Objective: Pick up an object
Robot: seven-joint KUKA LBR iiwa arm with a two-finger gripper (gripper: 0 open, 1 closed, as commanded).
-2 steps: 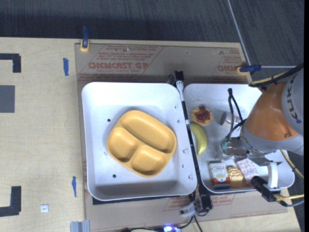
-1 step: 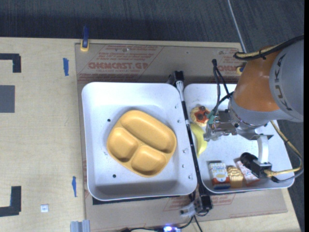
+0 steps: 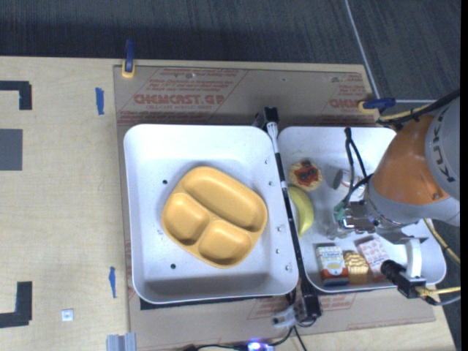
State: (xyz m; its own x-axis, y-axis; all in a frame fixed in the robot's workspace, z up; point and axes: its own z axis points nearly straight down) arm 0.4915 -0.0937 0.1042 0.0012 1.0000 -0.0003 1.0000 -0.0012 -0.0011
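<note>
Faintly, "CHEMCAST" shows on the brown board (image 3: 183, 97) behind the bins; end effector (image 3: 351, 221) fingers: cannot tell, over the right bin (image 3: 439, 269).

- This is a robotics lab or test cell, not a home or shop.
- A pale plywood tabletop (image 3: 58, 218) bears black and blue tape marks, like calibration markers.
- A brown board (image 3: 241, 90) printed with red lettering is clamped down by blue clamps (image 3: 129, 55) at its corners.
- Two shallow white bins (image 3: 142, 196) sit side by side on it, screwed along their shared edge.
- A grey-and-orange industrial arm (image 3: 413, 178) with loose cables reaches in.
- Dark carpet floor (image 3: 219, 13) lies beyond the tabletop.
</note>
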